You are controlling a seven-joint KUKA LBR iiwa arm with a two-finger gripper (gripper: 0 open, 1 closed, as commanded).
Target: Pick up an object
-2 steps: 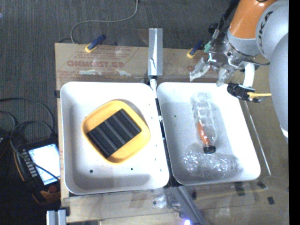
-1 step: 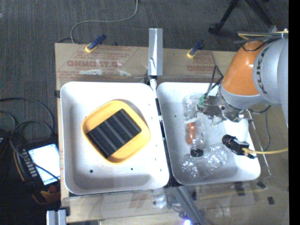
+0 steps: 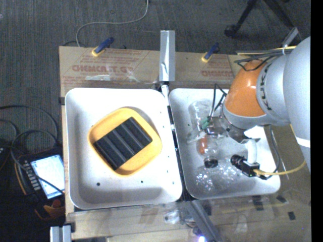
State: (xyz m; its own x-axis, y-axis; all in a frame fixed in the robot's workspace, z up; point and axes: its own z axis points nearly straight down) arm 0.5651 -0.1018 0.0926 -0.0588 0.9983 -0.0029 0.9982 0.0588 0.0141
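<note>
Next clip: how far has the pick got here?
Done: the arm has reached over the right bin, above the clear plastic items. In hand: nothing visibly lifted; the pincer is hidden under the wrist. Left: grasp and raise something. The yellow and black object lies untouched in the left bin.

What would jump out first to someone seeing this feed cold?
The yellow object with a black ribbed top, lying alone in the left bin. Next, the arm's orange band looming over the right bin, where clear plastic items lie in a cluster below the wrist.
</note>
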